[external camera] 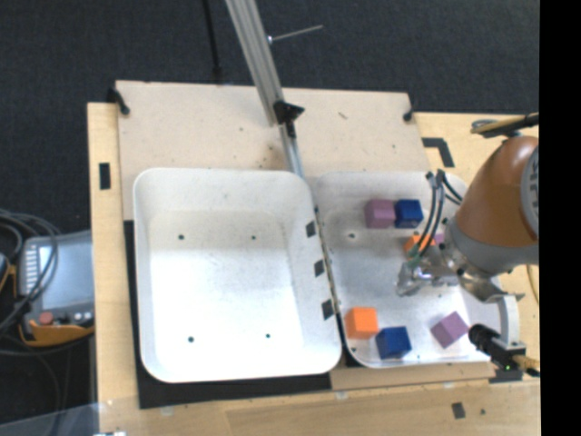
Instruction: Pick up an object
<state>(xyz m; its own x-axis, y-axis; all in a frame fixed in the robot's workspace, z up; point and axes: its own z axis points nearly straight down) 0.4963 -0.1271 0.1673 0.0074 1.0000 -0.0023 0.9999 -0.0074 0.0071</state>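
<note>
The right bin point(359, 209) holds several small blocks. A purple block point(380, 213) and a blue block point(408, 212) sit side by side near its far side. Along the near edge lie an orange block point(363, 322), a blue block point(393, 341) and a purple block point(448, 329). A small orange piece point(415, 242) peeks out beside the arm's wrist. My gripper point(413, 278) hangs over the middle of the right bin, below the orange-banded arm point(499, 207). Nothing is visible between its fingers.
The left bin point(227, 275) lies beside the right one, with a row of black clips on the shared wall. A slanted aluminium post point(259, 53) rises behind the bins. A control pendant point(50, 284) and cables sit off the bench at the left.
</note>
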